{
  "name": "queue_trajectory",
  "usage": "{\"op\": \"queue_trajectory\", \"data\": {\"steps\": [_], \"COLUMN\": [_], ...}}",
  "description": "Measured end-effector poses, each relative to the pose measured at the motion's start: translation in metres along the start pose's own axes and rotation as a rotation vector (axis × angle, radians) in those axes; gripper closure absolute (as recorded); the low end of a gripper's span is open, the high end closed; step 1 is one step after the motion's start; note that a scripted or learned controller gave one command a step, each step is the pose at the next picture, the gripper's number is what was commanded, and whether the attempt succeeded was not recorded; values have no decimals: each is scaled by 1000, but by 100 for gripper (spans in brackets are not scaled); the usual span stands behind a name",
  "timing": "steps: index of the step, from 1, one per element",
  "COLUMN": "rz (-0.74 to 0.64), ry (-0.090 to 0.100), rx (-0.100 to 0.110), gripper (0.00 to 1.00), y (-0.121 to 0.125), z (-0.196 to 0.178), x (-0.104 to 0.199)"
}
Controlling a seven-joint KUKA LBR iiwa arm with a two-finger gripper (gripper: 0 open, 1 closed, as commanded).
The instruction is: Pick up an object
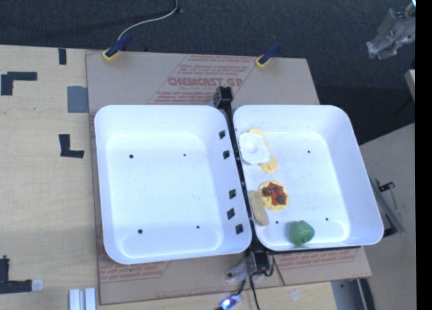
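Claw parked high at the far right, toys waiting in the right bin.

The grey metal claw [391,32] hangs well clear of the surface, too blurred for me to tell its state. Nothing is lifted yet. In the shallow white right-hand bin [337,167] lie a round green plastic ball [301,232], a small yellow disc with a red topping [274,194], a white-and-yellow fried-egg toy [255,148] and a tan stick [258,211]. The last three crowd the centre wall, so I'd worry a descent there clips the rim or slides off flat pieces; the ball may roll away.
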State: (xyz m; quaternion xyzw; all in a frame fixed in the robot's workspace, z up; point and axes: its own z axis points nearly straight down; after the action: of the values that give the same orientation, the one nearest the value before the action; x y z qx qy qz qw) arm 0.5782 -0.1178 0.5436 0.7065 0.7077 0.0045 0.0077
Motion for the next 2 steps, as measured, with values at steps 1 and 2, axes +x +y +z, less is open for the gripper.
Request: {"op": "queue_trajectory", "data": {"steps": [1, 2], "rz": [1, -1], "ry": [7, 3], "rx": [27, 10], "gripper": [100, 100], "y": [-88, -95], "z": [73, 3], "x": [29, 35]}}
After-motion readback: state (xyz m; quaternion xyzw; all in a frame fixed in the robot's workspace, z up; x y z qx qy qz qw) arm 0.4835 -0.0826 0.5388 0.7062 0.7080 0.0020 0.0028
